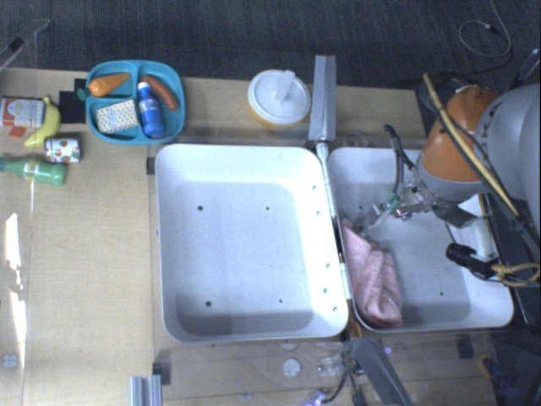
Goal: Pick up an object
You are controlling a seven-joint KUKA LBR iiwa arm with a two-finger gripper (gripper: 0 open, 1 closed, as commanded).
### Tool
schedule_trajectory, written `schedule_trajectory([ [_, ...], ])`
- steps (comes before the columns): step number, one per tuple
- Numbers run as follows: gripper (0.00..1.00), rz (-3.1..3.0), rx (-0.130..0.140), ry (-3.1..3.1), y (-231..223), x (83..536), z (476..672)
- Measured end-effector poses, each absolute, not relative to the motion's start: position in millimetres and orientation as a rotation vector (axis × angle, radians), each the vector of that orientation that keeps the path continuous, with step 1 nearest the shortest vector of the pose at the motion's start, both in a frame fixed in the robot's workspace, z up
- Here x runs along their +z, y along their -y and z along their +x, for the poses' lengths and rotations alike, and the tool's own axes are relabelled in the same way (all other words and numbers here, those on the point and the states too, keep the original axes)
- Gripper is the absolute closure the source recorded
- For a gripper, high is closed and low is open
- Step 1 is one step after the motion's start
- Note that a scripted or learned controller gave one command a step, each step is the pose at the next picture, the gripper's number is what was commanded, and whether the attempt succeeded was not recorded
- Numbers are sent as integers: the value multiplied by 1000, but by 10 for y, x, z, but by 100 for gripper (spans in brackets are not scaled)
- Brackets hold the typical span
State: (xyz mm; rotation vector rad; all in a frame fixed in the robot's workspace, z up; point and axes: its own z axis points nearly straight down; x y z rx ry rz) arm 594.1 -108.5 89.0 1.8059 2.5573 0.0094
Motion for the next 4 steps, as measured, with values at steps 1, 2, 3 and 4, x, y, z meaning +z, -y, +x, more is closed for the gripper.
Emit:
schedule_trajectory([
  [1, 0, 1787, 13, -2566, 984, 908, 5037],
  [2, 0, 2017, 3, -2402, 1706, 1627, 5326],
  [3, 100, 2009, 5, -2406, 1693, 1727, 5342],
  [4, 0, 2010, 5, -2406, 1693, 1727, 5342],
])
